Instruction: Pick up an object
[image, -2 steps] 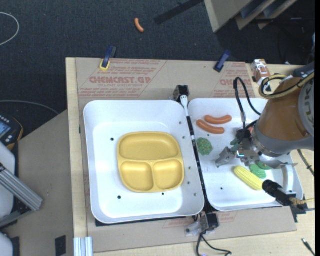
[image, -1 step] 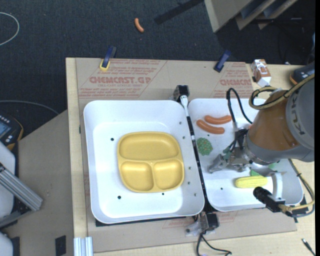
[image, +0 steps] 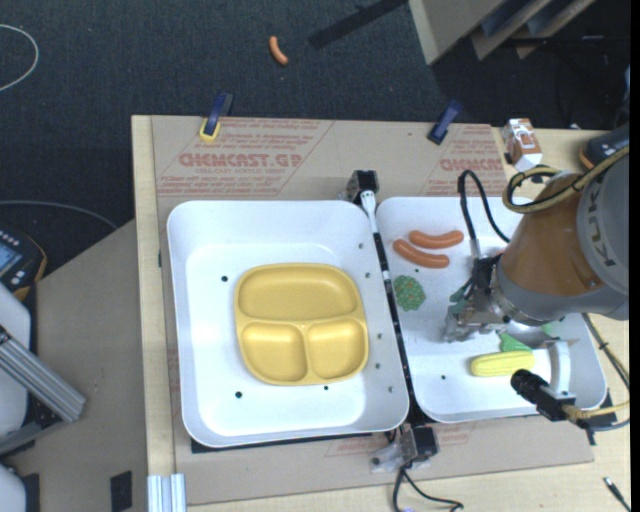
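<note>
Beside end effector (image: 462, 322): corn cob (image: 500, 364).

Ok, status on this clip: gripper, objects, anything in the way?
Gripper low in right bin, nothing seen held. Corn, broccoli, two sausages loose. No obstruction.

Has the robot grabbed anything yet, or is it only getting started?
Done: the arm has reached over the right bin. In hand: the gripper hangs low by the green toy; nothing shows between its fingers. Left: actually gripping and lifting something; the two sausages and the corn lie untouched.
</note>
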